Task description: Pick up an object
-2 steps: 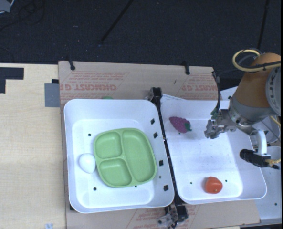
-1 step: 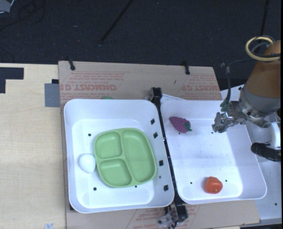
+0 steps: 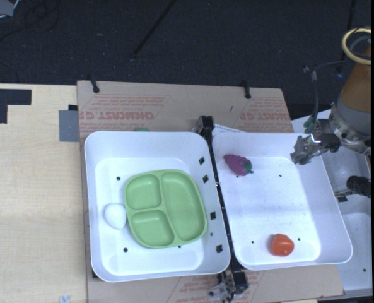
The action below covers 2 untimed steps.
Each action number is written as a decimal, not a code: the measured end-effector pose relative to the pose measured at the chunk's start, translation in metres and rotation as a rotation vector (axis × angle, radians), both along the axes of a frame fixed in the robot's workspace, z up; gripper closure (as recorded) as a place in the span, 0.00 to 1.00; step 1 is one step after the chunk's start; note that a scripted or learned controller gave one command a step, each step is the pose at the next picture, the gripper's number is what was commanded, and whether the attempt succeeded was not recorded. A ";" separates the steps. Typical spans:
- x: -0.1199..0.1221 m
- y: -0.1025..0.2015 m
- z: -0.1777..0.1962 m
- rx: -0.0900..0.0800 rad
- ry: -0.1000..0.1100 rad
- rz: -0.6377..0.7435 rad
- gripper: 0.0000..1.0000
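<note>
pale wood tabletop (image 3: 29,188) under a sheet of printed cardboard (image 3: 174,109), dark floor with cables beyond.

nearest items, right bin (image 3: 325,232): one small orange-red rounded object (image 3: 281,245), lying near the front wall, untouched. left bin (image 3: 98,169): one green three-compartment tray (image 3: 164,207), flat, roughly central; one white egg-shaped object (image 3: 115,216) just beside the tray's left edge, apparently touching it.

further back, right bin: one purple object with a green tip (image 3: 238,164), near the far left corner of that bin, close to the divider between the bins.

furthest, at the right bin's far right corner: tool (image 3: 306,149) at the end of the grey arm (image 3: 354,106), poised over the bin's rim, well apart from both objects in that bin. nothing is seen between its tips and it touches no object; whether it is apart or together cannot be told at this size.

status of task: not begun as far as can be judged. every candidate object lies in its bin; choice, approach, descent, grasp and lift all remain. the purple object is the nearer candidate to the tool.
</note>
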<state>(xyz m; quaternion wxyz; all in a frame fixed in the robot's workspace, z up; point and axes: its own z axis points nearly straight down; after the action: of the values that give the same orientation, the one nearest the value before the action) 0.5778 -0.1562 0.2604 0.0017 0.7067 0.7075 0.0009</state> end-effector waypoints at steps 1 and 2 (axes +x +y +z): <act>0.011 0.049 0.005 0.002 0.005 0.003 1.00; 0.022 0.110 0.003 0.003 0.005 0.004 1.00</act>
<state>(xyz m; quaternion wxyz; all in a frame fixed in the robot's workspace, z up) 0.5995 -0.0460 0.2637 -0.0014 0.7052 0.7090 0.0002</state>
